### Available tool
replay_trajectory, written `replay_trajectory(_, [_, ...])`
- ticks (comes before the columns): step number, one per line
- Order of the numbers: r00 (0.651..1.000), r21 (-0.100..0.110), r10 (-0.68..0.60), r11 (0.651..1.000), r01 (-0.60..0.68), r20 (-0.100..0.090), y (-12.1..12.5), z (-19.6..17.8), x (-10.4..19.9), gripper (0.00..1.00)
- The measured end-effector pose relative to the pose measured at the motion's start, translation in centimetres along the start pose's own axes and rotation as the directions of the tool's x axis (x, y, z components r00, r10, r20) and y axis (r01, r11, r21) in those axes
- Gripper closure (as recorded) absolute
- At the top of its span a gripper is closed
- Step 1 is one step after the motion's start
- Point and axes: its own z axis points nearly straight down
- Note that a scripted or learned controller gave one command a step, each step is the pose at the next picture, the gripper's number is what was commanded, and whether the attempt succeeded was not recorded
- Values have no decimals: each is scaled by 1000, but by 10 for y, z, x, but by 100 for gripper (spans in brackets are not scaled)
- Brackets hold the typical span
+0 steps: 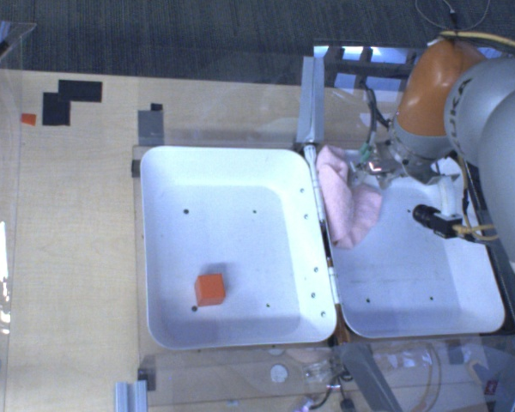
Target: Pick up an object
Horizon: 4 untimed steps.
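An orange cube (210,289) lies in the left bin (240,178), toward its near left part. A pink cloth (345,202) is bunched against the left wall of the right bin (429,290), at the far end. The arm reaches in from the right with its orange band above the wrist. My gripper (367,163) is low over the far left corner of the right bin, right at the cloth's upper right edge. The wrist hides where the gripper meets the cloth.
A metal divider rail (319,221) runs between the two bins. A black cable and connector (438,220) hang off the arm over the right bin. Black and orange markers (64,101) sit on the bench at far left.
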Motion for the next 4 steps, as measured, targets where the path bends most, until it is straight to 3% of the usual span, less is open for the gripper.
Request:
replay_trajectory(1, [991, -10, -132, 991, 132, 4, -6, 16, -5, 0])
replay_trajectory(4, [991, -10, -132, 991, 132, 3, -6, 16, -5, 0])
